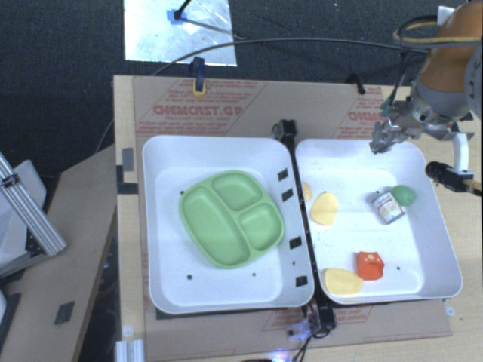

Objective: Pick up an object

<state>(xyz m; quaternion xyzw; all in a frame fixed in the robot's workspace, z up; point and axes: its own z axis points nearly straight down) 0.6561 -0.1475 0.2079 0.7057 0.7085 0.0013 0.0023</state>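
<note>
Approach step is judged in hand. The gripper (383, 140) is positioned at upper right, above the right bin (438, 225); nothing is held. The can (387, 207) lies lower right; descent onto it is required.

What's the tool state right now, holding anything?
Tool: over the far edge of the right shallow white bin; open or closed cannot be told, and nothing is seen in its grasp.
</note>
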